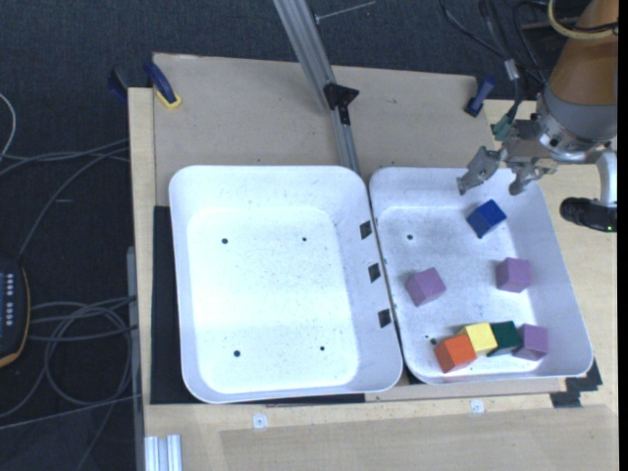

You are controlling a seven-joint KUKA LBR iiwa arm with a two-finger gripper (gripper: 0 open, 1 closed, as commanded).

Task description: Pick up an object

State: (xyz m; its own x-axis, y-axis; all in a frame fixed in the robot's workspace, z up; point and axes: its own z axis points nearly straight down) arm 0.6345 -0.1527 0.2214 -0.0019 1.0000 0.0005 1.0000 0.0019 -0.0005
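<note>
**Open gripper poised over the right bin's far edge, above a blue cube**

Two shallow white bins with rounded corners and a faintly speckled, smooth plastic look sit side by side on a pale wooden bench (255, 96). The left bin (196, 204) fills the middle of the frame; the right bin (559, 273) holds all the blocks.

The blocks are small, matte and cube-shaped. A blue cube (486, 217) sits tilted in the upper part of the right bin. Two purple cubes lie mid-bin, well apart: one (425, 286) toward the left, one (513, 274) toward the right. Along the bin's lower edge a row sits packed together: orange cube (454, 352), yellow cube (481, 338), green cube (505, 337) and a third purple cube (534, 340).

At the upper right of the frame, the arm's orange band (594, 13) gives way to a grey wrist. The gripper (504, 173) has its metal fingers spread apart with nothing between them; it hangs near the bin's far rim, just up and slightly left of the blue cube, not touching it.
</note>
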